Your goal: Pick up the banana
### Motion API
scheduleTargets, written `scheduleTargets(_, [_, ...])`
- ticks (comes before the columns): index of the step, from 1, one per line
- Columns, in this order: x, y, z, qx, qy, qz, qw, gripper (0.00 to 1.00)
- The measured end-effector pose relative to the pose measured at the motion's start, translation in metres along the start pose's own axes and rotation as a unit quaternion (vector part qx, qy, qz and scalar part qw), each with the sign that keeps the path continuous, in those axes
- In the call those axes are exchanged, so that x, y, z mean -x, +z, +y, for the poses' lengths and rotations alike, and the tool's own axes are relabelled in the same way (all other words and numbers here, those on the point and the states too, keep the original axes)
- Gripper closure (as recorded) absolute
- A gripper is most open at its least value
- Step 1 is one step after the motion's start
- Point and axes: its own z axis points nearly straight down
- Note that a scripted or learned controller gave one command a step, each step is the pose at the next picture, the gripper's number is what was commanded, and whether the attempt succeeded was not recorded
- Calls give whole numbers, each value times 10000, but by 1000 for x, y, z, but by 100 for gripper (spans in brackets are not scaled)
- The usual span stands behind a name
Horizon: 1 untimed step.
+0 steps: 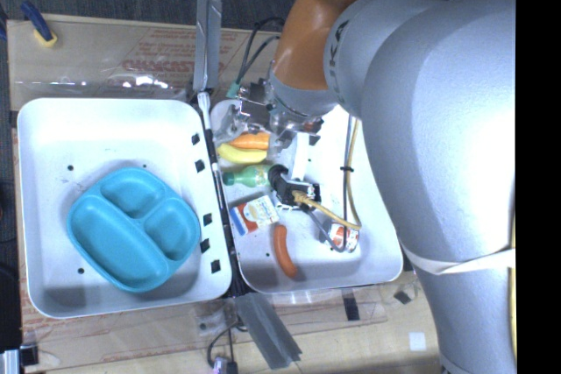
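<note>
The yellow banana (240, 153) lies in the right bin (372, 263) near its left wall, by the bin's far end. An orange carrot (252, 140) rests against its far side and a green bottle (244, 177) lies just in front of it. My gripper (279, 127) hangs low over the far part of this bin, just to the right of the carrot and banana. The big grey arm and its orange band cover much of the bin behind it. Nothing is seen held.
A printed packet (259, 211), a red-brown sausage (283, 250) and a small shiny can (344, 237) lie in the near part of the right bin. The left bin (53, 136) holds a blue divided plate (133, 228). A raised divider (215, 188) separates the bins.
</note>
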Motion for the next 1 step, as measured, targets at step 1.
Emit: scheduleTargets(1, [22, 1, -19, -8, 74, -5, 10000, 0])
